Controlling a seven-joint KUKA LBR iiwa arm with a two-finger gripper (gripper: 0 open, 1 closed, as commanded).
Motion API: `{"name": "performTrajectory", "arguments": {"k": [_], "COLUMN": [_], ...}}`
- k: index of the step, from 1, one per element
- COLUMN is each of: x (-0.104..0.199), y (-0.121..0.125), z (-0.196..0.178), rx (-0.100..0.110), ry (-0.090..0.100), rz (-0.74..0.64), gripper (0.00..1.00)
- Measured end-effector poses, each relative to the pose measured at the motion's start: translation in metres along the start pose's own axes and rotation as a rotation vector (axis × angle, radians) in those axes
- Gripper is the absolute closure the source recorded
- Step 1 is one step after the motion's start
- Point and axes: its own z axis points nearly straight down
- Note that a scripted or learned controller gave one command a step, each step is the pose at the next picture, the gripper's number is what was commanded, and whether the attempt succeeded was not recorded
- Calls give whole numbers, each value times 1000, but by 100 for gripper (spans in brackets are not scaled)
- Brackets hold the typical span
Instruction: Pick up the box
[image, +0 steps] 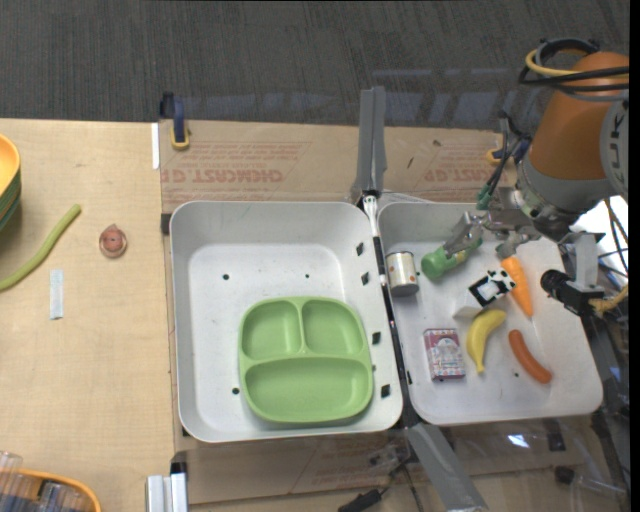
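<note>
In the right bin (575, 395), toward its front and nearer the left wall, the box (445, 354) lies flat: small, pinkish, with a printed face, its long side running front to back. Nothing grips it. Just to its right a banana (484, 335) curves downward, close beside the box without clearly touching it, and further right an orange-red sausage-shaped piece (529, 357) lies at a slant. Above the banana sits a small black-and-white object (492, 288), with a carrot (518, 285) beside it. A silver can (402, 272) lies near the left wall of the same bin, well behind the box, and a green object (444, 261) rests to the can's right. The gripper (472, 233) hangs over the back of the right bin, above that green object and well apart from the box; whether it is open or closed cannot be told from this view. The grey arm with its orange band (580, 110) comes in from the upper right. The left bin (200, 330) holds a green divided plate (306, 360) with three compartments. On the bench to the left lie a long green bean-like strip (42, 248) and a small round pinkish piece (113, 241).
</note>
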Motion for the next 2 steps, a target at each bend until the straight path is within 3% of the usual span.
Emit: {"name": "performTrajectory", "arguments": {"k": [1, 2], "x": [27, 20], "y": [-41, -119], "z": [12, 12], "rx": [-1, 0], "ry": [0, 0], "rz": [-68, -7], "gripper": [0, 0]}}
